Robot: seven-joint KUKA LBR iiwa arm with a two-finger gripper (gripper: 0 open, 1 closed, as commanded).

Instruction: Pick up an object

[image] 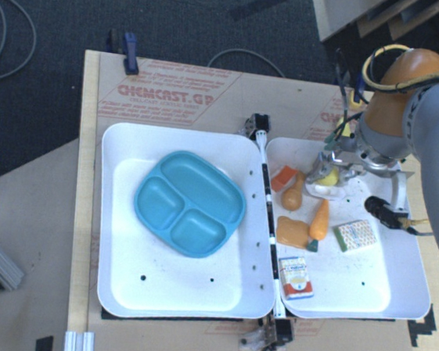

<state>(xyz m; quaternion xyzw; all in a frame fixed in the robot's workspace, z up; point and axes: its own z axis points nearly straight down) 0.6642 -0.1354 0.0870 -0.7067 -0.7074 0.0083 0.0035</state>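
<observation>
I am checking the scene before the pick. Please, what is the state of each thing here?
Blue three-compartment plastic plate: flat in left white bin.
Orange toy carrot: lying in right white bin.
Small red-and-white carton: lying flat.
Green-edged packet: lying flat.
Tool: low over a yellow item.

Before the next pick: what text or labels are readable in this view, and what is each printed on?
"CHEMCAST GP": red print on the brown protective sheet behind the bins; it repeats faintly near the right bin, unreadable there.
Small red and white carton: print too small to read.
Green and white packet: print too blurred to read.
Nothing else legible.
</observation>
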